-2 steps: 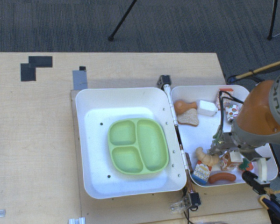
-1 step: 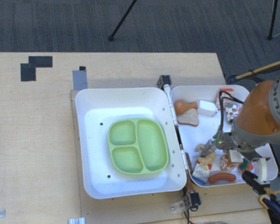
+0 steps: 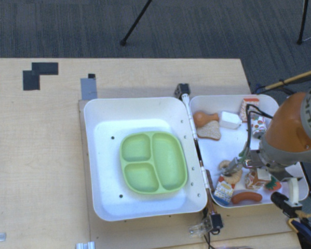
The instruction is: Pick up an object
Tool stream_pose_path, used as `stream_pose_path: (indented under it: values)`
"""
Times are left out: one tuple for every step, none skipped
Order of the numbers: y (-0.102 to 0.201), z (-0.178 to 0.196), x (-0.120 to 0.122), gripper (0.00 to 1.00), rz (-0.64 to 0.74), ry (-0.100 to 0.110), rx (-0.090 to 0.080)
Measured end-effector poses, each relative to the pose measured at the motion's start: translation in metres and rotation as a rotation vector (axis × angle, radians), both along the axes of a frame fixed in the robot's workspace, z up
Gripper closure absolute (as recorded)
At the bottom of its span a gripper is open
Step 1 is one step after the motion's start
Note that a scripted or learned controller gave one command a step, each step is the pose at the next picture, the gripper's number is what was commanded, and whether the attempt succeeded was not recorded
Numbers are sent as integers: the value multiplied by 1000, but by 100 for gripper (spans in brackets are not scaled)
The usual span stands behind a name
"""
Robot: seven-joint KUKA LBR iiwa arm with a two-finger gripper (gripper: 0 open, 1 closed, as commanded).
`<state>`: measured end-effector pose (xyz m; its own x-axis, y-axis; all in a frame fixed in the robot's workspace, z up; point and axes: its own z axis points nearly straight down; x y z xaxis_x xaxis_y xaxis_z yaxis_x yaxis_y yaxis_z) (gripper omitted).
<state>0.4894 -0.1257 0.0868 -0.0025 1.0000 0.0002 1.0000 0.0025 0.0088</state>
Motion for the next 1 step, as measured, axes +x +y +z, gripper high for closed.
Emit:
stream_pose_path:
  values:
    - [0, 11, 2, 100, 1, -5, -1]
